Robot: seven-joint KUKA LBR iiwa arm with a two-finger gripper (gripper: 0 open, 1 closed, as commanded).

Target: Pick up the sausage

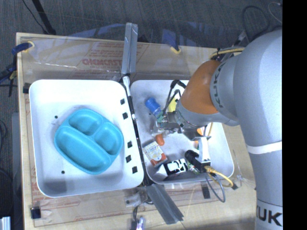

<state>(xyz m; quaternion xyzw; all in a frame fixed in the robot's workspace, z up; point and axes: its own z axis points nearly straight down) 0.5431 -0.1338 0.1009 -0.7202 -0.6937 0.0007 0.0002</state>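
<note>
The sausage (159, 140) is a small orange-red piece lying in the right bin (221, 150), near its left wall. My gripper (163, 125) hangs low over the bin just above the sausage, reaching in from the right under the orange wrist band. The metal gripper parts hide the spot where they meet the bin floor, and I cannot see anything held in them.
A blue bottle (152, 104) lies just behind the gripper. A white and red packet (153, 153) and a black-and-white object (175, 166) lie in front of the sausage. A blue divided plate (88, 139) sits in the left bin (43, 97).
</note>
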